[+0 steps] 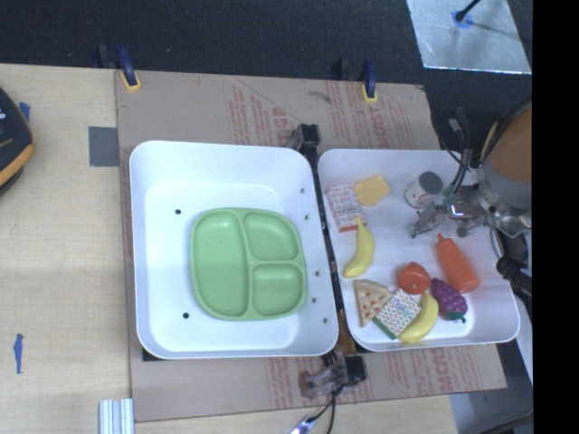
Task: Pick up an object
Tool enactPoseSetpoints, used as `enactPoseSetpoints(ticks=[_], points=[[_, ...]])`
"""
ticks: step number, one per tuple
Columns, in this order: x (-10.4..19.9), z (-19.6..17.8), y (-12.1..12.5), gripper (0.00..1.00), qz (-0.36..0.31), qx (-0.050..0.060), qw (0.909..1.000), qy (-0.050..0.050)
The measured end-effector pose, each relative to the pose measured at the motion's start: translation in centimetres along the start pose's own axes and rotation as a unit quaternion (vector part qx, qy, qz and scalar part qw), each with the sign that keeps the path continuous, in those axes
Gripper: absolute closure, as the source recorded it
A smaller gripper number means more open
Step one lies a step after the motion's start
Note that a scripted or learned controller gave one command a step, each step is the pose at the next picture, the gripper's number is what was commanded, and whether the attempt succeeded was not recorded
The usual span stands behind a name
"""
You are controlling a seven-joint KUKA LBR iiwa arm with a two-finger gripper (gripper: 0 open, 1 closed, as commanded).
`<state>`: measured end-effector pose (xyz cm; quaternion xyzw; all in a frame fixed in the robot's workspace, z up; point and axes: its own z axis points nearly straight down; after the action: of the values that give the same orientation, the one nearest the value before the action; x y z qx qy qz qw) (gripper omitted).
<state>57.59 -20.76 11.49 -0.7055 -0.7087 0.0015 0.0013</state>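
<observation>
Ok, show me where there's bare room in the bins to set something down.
Left bin: a bare white band runs all round the green divided plate, widest along the top, between plate and rim. Right bin: crowded. Bananas, tomato, carrot and grapes fill its lower half, with the gripper above the carrot.

- We count two white bins, the left bin and the right bin.
- One green divided plate.
- Two bananas, one and another.
- One carrot.
- One tomato.
- One bunch of grapes.
- One pizza slice.
</observation>
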Motion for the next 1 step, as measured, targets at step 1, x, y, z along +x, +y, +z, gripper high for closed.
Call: enactPoseSetpoints(ticks=[1], points=[[-0.46, 2.27, 8.03, 0.0, 0.001, -0.001, 1.0, 0.0]])
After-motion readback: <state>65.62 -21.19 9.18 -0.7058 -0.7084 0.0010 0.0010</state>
